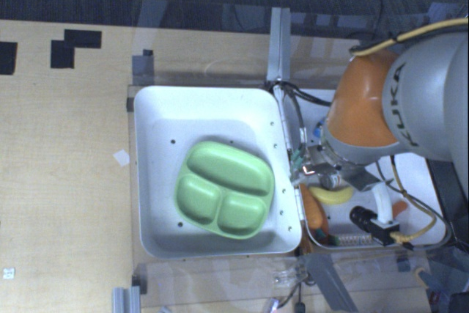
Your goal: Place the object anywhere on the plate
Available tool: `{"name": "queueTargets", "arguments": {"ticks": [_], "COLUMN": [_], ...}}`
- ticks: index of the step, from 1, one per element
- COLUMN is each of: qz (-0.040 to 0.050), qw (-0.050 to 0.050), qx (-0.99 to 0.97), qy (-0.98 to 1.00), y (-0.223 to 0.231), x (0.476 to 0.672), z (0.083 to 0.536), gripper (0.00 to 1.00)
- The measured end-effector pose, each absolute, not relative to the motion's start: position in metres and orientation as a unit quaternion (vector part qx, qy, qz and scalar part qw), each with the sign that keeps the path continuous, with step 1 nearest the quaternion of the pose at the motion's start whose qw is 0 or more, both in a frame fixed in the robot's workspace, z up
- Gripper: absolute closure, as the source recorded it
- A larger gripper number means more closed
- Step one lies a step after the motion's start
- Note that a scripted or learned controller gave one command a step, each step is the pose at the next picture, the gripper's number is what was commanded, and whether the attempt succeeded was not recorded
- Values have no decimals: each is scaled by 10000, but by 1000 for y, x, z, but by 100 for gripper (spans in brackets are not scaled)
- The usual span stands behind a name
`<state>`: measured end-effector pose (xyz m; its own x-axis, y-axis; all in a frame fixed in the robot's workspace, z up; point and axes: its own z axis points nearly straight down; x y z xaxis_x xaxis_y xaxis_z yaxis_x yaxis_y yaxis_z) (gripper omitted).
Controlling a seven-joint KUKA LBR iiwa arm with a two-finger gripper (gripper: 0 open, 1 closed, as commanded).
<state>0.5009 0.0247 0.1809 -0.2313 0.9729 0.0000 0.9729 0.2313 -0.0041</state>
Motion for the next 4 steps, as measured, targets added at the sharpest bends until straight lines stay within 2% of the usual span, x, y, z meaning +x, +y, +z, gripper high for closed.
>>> {"name": "queueTargets", "arguments": {"ticks": [1,2,3,4], "qz": [16,17,3,29], "qw": [11,10,5,10], "qx": [-5702,-5702,-6800,-7010], "qy": [-8215,-8215,-7332,-7132], "y": [90,90,137,180], "x": [540,540,492,544], "z": [181,181,110,122], "gripper": [100,0,0,0]}}
